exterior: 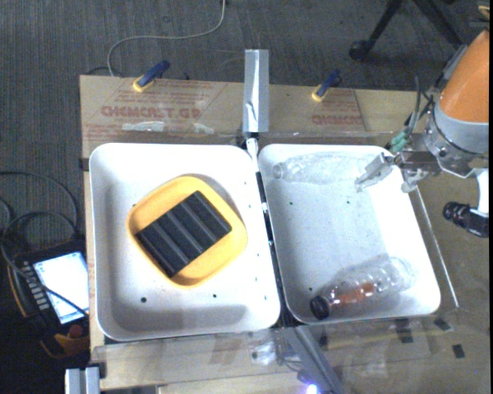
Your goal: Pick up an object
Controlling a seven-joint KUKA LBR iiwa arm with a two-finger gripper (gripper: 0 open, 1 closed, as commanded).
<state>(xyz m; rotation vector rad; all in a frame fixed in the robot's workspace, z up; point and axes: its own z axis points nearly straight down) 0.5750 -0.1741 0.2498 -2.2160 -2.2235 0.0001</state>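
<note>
A yellow pad with a black ribbed top (187,230) lies tilted in the left bin (115,179). In the right bin (353,228) a clear plastic bottle with a dark cap (360,289) lies on its side near the front wall. A crumpled clear plastic piece (312,169) rests at that bin's far left corner. My gripper (386,179) hangs over the far right part of the right bin, open, with nothing between its fingers. It is well apart from the bottle and to the right of the clear plastic piece.
A metal divider post (255,89) stands behind the seam between the bins. Two blue-and-yellow clamps (151,75) (326,84) hold the cardboard backing. A tablet and cables (57,281) lie on the floor at the left.
</note>
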